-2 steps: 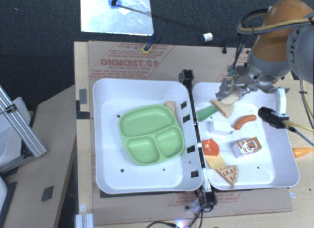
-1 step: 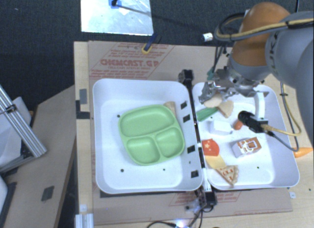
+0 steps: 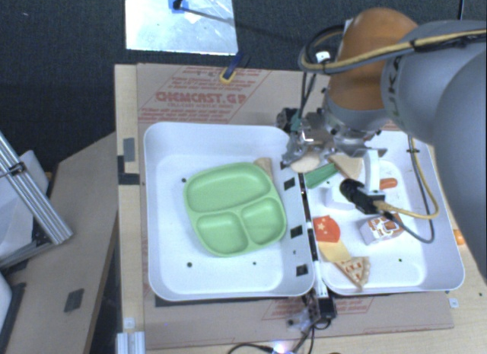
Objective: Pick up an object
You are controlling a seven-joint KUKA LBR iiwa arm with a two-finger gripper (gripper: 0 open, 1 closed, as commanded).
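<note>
Robotics lab: cardboard-lined bench [image 3: 198,90], two white bins [image 3: 163,192], aluminium framing [image 3: 27,192], loose cabling [image 3: 411,212].

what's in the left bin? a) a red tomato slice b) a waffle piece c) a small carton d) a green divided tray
d: the green tray, with three compartments, lies in the left bin; the tomato slice, carton and waffle piece lie in the right bin.
</note>
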